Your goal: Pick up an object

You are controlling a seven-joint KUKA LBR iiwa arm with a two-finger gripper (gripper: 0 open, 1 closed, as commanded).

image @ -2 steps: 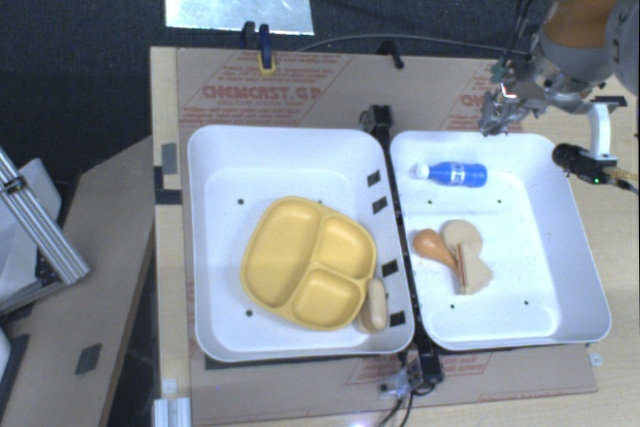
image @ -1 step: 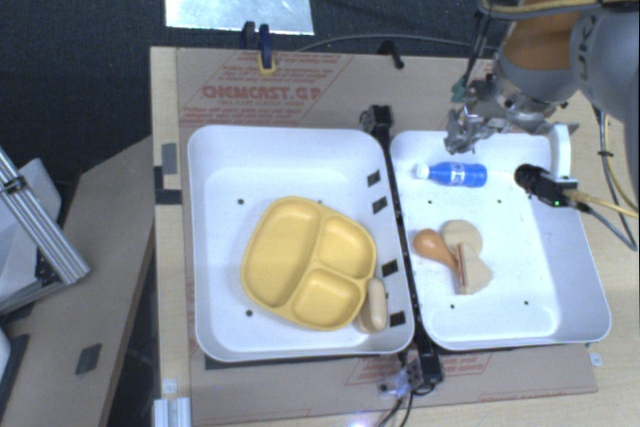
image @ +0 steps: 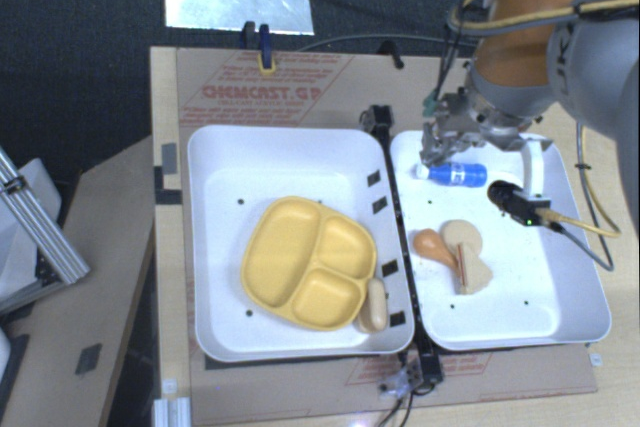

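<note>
A small blue bottle with a white cap (image: pixel 455 175) lies on its side near the back of the right bin (image: pixel 560 300). My gripper (image: pixel 435 155) hangs just over the bottle's cap end, at its left. Nothing shows between the fingers. In the middle of the same bin lie an orange pear-shaped toy (image: pixel 430 242) and a tan wooden piece (image: pixel 467 255), touching each other.
The left bin (image: pixel 220 215) holds a yellow divided plate (image: pixel 308 262) with a beige oblong piece (image: pixel 375 305) against its right front edge. A black divider strip (image: pixel 395 215) runs between the bins. The front of the right bin is bare white floor.
</note>
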